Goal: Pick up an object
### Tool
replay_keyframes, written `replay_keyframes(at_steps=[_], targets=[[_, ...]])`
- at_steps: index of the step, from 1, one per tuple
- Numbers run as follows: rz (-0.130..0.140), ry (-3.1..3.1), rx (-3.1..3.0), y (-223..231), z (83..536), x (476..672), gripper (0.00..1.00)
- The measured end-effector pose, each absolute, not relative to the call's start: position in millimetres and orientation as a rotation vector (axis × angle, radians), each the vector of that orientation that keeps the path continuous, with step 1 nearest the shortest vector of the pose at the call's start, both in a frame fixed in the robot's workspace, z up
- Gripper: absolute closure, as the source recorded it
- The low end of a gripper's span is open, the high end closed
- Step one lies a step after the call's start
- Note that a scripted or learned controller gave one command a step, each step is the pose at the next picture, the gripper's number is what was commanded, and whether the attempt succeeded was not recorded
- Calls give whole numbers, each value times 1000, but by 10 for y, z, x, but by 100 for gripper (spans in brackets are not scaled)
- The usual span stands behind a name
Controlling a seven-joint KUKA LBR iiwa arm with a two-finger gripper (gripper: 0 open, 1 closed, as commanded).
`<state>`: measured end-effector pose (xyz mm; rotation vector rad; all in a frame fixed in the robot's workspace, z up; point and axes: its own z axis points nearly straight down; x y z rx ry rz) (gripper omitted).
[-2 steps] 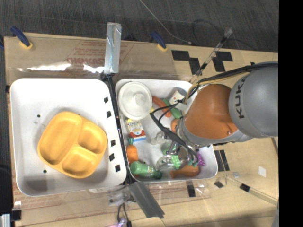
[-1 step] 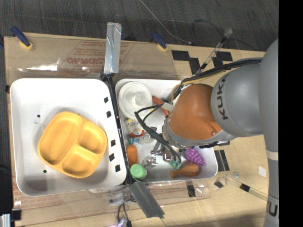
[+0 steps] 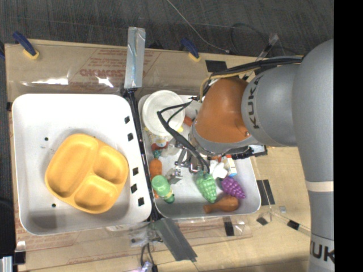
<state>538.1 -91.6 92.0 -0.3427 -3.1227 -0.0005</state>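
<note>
Grey and bulky, the arm [image 3: 289, 106] crosses the right bin [image 3: 252, 200] from the right, its orange band [image 3: 222, 111] hanging over the bin's middle. Below the band the gripper [image 3: 184, 166] points down into the toys; whether it is spread or pressed together cannot be told, and nothing shows pinched in it.

Just left of the gripper lies a carrot [image 3: 155, 167], and below-left a green bottle [image 3: 162, 188]. Just right of it lies a bunch of green grapes [image 3: 207, 187], with purple grapes [image 3: 233, 187] beyond and a brown drumstick [image 3: 223, 204] lower right. Above-left of the gripper sits a white bowl [image 3: 160, 107], partly hidden by the arm and a black cable [image 3: 170, 115].

Well to the left, the left bin [image 3: 28, 112] holds a yellow tray [image 3: 86, 172]. Both bins rest on a cardboard-covered bench [image 3: 85, 61], with dark carpet [image 3: 85, 7] above it.
</note>
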Motion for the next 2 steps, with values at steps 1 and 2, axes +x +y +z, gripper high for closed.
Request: replay_keyframes(at_steps=[1, 2], targets=[[0, -3092, -546, -1318, 915, 4952, 0], [0, -3119, -396, -1718, 927, 5072, 0]])
